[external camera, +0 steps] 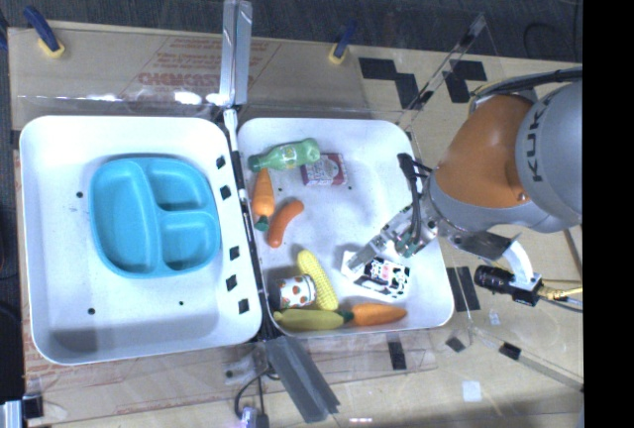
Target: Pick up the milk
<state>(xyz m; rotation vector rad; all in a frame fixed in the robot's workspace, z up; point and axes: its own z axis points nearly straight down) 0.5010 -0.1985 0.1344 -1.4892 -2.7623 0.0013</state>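
1. Tool (388, 250) hung low over the right bin (371, 134), reaching in from the arm (515, 168) on its right; whether it was open or closed could not be told, since the metal parts blurred together there.
2. Milk (386, 277), a small carton with black cow patches, lay on its side just below the tool, touching or nearly touching its tip; no part of the carton showed between the tool's parts.
3. Just beyond the milk, farther from the tool, an orange carrot (376, 314) lay along the bin's near wall.
4. To the tool's left lay a yellow corn cob (317, 279), with a small printed can (295, 292) beside it and a yellow banana (309, 319) below both, its end meeting the carrot.
5. Farther left and above the tool lay an orange-red sausage (282, 220) and a second carrot (262, 195), close to the divider between the bins.
6. Above the tool, near the far wall, a green bottle (285, 157) lay on its side next to a small reddish packet (324, 169).
7. Well to the tool's left, the left bin (59, 317) held a blue divided tray (154, 215).
8. Both bins rested on the counter (129, 69).
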